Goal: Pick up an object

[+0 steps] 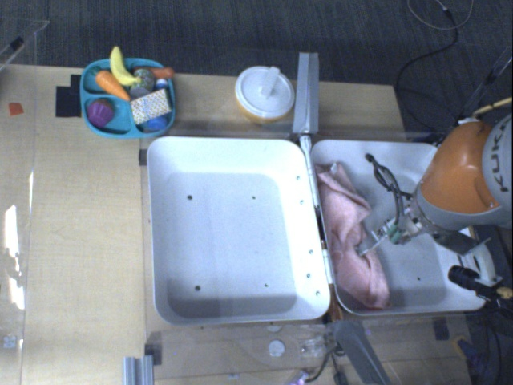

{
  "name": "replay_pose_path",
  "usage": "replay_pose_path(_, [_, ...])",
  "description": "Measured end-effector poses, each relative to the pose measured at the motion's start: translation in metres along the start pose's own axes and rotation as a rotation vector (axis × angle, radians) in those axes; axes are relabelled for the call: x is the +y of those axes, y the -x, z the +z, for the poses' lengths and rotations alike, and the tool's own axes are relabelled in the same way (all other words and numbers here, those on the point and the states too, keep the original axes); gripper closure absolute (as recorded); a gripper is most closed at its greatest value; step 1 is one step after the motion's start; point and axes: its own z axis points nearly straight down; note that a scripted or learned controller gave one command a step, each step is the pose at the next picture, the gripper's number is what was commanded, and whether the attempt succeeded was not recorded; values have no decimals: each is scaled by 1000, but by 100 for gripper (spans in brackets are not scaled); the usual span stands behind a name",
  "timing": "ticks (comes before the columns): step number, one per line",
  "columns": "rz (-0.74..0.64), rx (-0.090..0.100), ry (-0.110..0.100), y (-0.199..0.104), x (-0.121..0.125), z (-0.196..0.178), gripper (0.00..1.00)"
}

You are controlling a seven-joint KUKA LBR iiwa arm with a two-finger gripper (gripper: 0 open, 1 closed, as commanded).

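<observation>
One arm (469, 175) leans in from the right, its orange band bulging over the right bin (417, 287) and its wrist angled down and leftward, with black cables looping above it. Its gripper (375, 243) sits low at the right edge of a crumpled pink cloth (349, 243), which lies along the bin's left wall and stretches from beyond the gripper down past it toward the near corner. Whether the gripper is spread or pinched on the fabric cannot be told from here. Left of the gripper, across the divider, is the left bin (232, 231). Far off to the upper left stand a white-lidded yellow cup (264, 93) and a blue tray (127, 99) of toy food.
</observation>
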Motion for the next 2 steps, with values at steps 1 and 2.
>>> replay_pose_path(1, [-93,5,-8,-1,-37,-81,0])
replay_pose_path(2, [-182,9,-10,7,44,-24,0])
